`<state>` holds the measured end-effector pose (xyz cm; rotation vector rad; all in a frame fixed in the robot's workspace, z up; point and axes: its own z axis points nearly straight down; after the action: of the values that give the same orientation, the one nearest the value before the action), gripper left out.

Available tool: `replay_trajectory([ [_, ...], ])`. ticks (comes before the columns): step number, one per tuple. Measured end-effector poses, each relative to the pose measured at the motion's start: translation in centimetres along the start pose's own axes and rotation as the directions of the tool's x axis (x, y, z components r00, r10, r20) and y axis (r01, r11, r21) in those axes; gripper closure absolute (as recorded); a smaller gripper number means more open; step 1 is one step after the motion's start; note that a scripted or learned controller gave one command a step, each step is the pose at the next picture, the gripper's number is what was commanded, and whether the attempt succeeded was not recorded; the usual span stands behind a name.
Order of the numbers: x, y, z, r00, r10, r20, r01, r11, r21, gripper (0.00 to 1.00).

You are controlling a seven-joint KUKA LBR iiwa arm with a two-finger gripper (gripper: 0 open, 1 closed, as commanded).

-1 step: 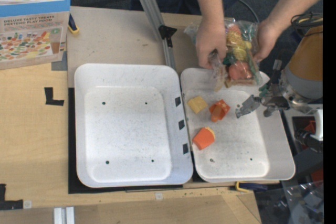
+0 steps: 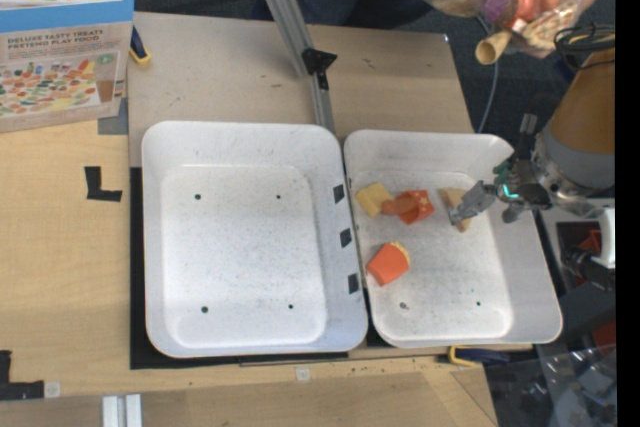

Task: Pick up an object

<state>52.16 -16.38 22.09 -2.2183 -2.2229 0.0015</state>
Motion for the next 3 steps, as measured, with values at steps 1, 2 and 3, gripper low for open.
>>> replay_trajectory([
  [1,-0.2,0.6,4.7,1.000,0.001,0.000,-0.001,1.000,0.004,0.00],
  [2,-0.3,0.1,9.2,1.000,0.001,0.000,-0.001,1.000,0.005,0.00],
  [3,0.0,0.6,12.7,1.000,0.000,-0.006,-0.001,1.000,-0.012,0.00],
])
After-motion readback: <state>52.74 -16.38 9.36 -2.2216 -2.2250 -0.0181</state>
